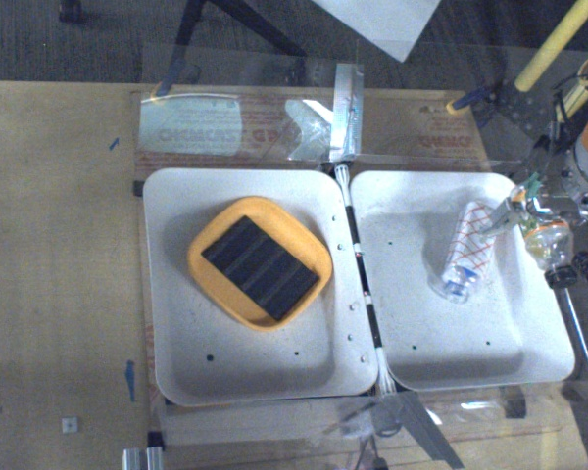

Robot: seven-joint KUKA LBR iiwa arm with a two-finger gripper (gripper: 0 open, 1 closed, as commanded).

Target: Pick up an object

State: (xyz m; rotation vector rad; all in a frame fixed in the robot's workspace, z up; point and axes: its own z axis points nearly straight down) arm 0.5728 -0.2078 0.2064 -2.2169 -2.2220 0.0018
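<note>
A clear plastic bottle [465, 248] with a red-and-white checked label lies on its side in the right bin [421, 351], cap end toward the front. A yellow-orange rounded pad with a dark ribbed panel [260, 261] rests in the middle of the left bin [176, 360]. My gripper [519, 211] is a small metallic shape at the right bin's far right rim, just right of the bottle's upper end. It looks close to the bottle, but I cannot tell whether they touch. Nothing shows as lifted.
A metal bracket [347, 111] and crumpled clear plastic [309, 125] stand behind the bins. Cables and hardware [559, 253] crowd the right bin's right side. A chair base [196, 8] is on the floor beyond the bench.
</note>
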